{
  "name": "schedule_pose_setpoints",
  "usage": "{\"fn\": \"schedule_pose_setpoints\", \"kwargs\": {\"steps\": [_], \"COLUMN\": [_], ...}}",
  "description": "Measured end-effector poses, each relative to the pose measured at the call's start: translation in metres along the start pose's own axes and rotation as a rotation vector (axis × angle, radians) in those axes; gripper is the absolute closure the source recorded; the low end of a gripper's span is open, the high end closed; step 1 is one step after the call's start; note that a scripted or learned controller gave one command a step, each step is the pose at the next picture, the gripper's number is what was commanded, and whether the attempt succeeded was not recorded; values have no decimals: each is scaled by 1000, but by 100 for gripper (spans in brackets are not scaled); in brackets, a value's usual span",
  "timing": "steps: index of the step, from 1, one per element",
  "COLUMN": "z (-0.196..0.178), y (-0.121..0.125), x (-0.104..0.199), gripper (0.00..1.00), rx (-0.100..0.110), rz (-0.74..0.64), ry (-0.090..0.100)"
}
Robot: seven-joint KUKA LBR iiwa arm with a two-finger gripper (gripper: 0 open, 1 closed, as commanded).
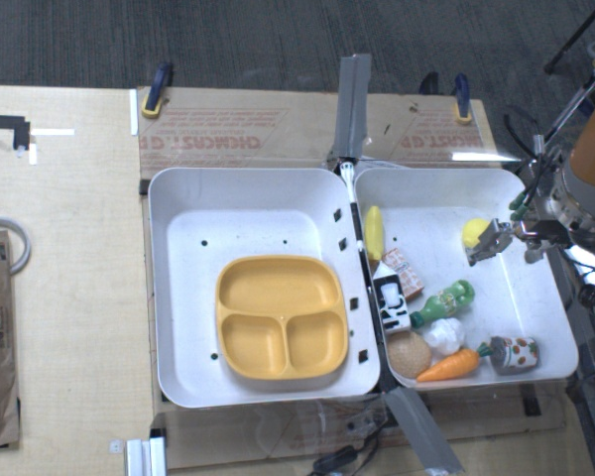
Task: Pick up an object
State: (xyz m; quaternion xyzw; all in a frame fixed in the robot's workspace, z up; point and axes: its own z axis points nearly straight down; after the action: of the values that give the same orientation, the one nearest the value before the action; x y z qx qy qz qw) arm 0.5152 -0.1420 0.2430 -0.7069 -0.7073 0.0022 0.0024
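Nearest us, lower right of frame: carrot [449,366] beside round biscuit-like disc [409,354], both in right bin [553,305]. We see green bottle [442,303] just above them. Yellow divided tray [280,317] sits in left bin [178,266]. Gripper [491,241] hovers right of centre, touching or just beside yellow lemon-like object [476,232]; we cannot tell whether it grips. We judge object light, smooth, rounded, likely slippery; take across widest middle.

A pale wooden desk [69,266] stood on dark grey carpet [278,18]. Brown cardboard [248,127], held by blue clamps [159,87], lay beneath two white bins [169,266]. Lighting was even.
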Motion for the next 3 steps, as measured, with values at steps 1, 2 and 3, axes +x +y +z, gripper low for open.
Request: {"fn": "schedule_pose_setpoints", "kwargs": {"steps": [1,2,3], "z": [115,154,154], "y": [8,43,82], "x": [2,-33,-46], "gripper": [0,0,0], "rx": [1,-2,-2], "rz": [211,269,244], "ry": [1,1,0]}}
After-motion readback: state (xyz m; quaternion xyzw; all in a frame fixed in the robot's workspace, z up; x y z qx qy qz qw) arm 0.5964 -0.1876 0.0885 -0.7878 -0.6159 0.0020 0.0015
